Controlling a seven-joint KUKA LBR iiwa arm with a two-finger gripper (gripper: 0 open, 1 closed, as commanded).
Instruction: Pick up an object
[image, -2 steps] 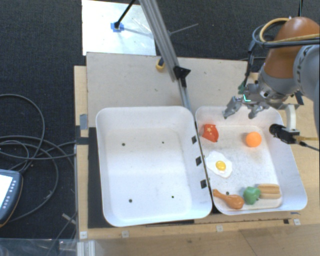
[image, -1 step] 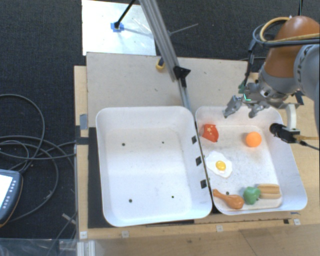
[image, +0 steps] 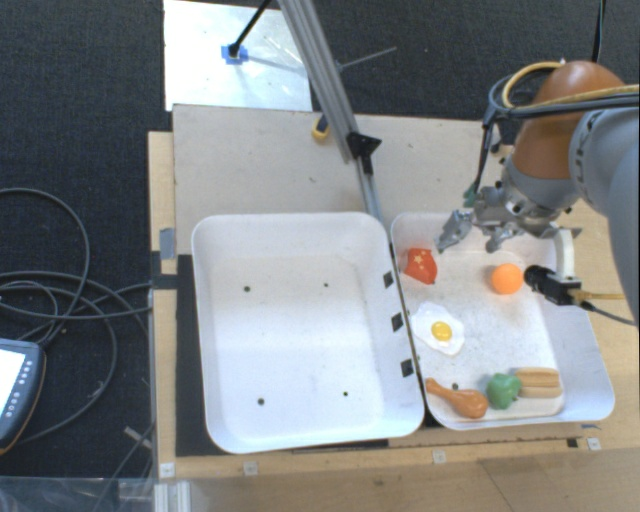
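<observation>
Strawberry (image: 421, 265) lies at ten o'clock in the right bin (image: 590, 385), just beside the dividing wall. Gripper (image: 476, 232) hovers at its two o'clock, spread and holding nothing; centring over the fruit before descending should help, keeping off the wall.

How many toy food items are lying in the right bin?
5. The red piece lies near the bin's upper left, the orange ball to its right, the fried egg mid-left, and the drumstick, green vegetable and hot dog along the bottom... correction: 6.
</observation>
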